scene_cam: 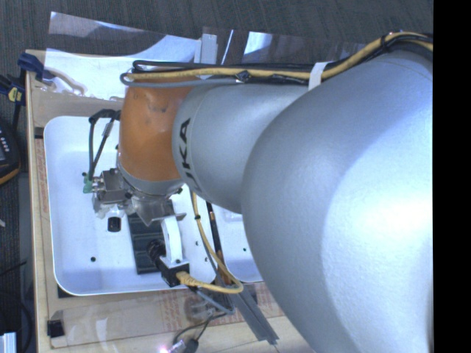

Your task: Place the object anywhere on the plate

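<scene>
arm (pixel 331 197) covers most of the bench. Its wrist, with the orange band (pixel 151 134), sits over the left bin (pixel 62 197). gripper (pixel 131 206) is low over the middle of that bin, close to the floor. Gripper state: cannot tell, the wrist body blocks it.

dark ribbed slab (pixel 142 247) lies flat on the bin floor toward the bin's near edge, just below the gripper. It could be the plate, but the view is too poor to confirm.

small black block (pixel 114 224) rests on the bin floor near its centre. It is just beside the gripper, on the side of the bin wall away from the arm, and just beside the slab without touching it. It reads as lying free, not gripped.

Judgement: the step in hand is the pick approach on the block; placing has not started. The next move calls for centring the gripper over the block, descending and taking a firm grasp. Then comes a short carry onto the slab and a release.
</scene>
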You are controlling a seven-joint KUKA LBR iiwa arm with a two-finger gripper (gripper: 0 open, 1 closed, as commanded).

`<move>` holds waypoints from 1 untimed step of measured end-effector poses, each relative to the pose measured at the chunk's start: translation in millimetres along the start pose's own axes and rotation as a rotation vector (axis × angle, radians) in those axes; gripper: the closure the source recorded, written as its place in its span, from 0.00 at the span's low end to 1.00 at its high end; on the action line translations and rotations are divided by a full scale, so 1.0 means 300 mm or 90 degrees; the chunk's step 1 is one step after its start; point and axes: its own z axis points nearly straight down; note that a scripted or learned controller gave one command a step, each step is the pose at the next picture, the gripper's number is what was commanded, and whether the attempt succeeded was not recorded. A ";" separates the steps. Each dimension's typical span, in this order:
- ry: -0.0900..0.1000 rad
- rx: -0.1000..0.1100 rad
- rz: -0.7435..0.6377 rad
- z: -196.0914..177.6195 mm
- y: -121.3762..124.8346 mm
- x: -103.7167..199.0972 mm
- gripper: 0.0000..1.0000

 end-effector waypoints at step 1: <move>0.001 0.000 0.292 -0.196 -0.094 -0.221 1.00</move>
